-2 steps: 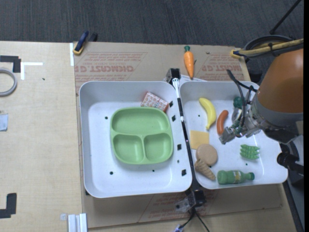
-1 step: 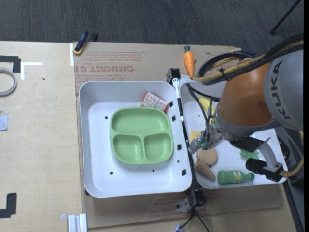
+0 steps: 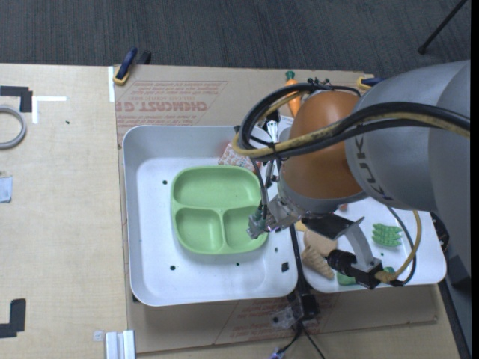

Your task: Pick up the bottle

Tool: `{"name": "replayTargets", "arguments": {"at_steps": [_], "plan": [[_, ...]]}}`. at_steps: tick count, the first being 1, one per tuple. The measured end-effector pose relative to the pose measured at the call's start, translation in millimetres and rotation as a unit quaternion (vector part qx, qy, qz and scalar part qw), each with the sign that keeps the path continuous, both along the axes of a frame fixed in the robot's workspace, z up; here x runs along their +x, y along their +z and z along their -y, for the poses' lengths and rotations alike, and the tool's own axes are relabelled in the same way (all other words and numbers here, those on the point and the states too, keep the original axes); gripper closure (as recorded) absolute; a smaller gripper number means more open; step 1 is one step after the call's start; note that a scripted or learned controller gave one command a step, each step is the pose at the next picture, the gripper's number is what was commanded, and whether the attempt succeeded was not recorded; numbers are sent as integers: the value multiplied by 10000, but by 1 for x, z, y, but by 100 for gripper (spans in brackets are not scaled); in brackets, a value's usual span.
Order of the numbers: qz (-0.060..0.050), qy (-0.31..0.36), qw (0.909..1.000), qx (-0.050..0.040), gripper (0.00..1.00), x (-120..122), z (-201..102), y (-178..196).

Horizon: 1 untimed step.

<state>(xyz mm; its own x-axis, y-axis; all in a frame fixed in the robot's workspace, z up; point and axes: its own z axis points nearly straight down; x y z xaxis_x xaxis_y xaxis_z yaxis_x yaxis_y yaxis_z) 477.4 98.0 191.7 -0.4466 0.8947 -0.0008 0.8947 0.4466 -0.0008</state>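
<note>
My gripper (image 3: 259, 223) hangs low over the left bin (image 3: 150, 223), at the right edge of a green three-compartment plate (image 3: 213, 208), by its lower right compartment. The gripper is small and dark from this angle, and I make out nothing held in it. The orange wrist band (image 3: 322, 152) and the grey arm body (image 3: 419, 140) cover most of the right bin (image 3: 426, 271), hiding what lies beneath them.
In the uncovered strip of the right bin lie a green ridged item (image 3: 387, 235), a tan ridged piece (image 3: 314, 260) and a small green piece (image 3: 346, 279). Black cables (image 3: 258, 114) loop off the wrist. Cardboard (image 3: 172, 99) lies under both bins.
</note>
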Motion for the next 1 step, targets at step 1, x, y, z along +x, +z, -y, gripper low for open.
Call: {"name": "replayTargets", "arguments": {"at_steps": [1], "plan": [[-2, -1256, 9921, -4, 100, 0, -88, 14]]}}
